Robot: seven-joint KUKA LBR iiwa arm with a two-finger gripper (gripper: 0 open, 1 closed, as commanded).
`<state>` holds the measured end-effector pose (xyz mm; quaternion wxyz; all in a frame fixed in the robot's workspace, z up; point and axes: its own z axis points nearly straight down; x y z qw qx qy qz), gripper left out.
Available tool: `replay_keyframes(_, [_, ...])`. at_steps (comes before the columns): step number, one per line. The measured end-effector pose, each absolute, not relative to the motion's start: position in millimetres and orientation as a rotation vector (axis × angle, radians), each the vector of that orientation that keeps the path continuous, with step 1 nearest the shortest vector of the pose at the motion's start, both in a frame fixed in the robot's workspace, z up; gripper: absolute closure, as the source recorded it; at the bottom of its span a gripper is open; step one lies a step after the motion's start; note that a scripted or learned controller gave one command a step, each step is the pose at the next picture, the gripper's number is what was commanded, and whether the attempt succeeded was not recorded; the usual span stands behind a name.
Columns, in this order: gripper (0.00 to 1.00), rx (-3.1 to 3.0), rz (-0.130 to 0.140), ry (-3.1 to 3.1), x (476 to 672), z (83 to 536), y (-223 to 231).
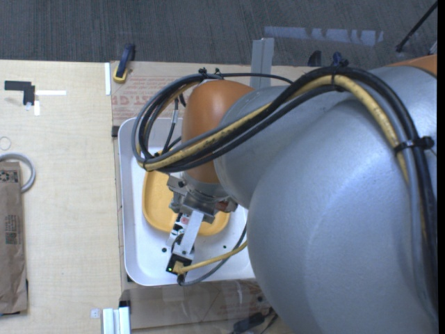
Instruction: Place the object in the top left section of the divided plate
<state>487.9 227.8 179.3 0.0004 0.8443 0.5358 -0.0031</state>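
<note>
I read the gripper (199,204) over the yellow plate (156,202), near the white bin (135,259) left edge; I cannot tell its grip state.

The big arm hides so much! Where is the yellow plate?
In the camera view, the yellow plate lies inside the white bin, left of centre, partly hidden under the robot arm.

The grey arm (334,207) covers the yellow divided plate (154,204) on its 3 o'clock side, so its sections cannot be told; the white bin (131,214) is hidden there too. At 8 o'clock the edge cuts a brown paper bag (10,235)
</note>
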Motion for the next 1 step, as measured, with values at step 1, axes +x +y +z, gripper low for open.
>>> replay_keyframes(1, [1.00, 2.968, -0.010, 1.021, 509.0, 166.1, 227.4])
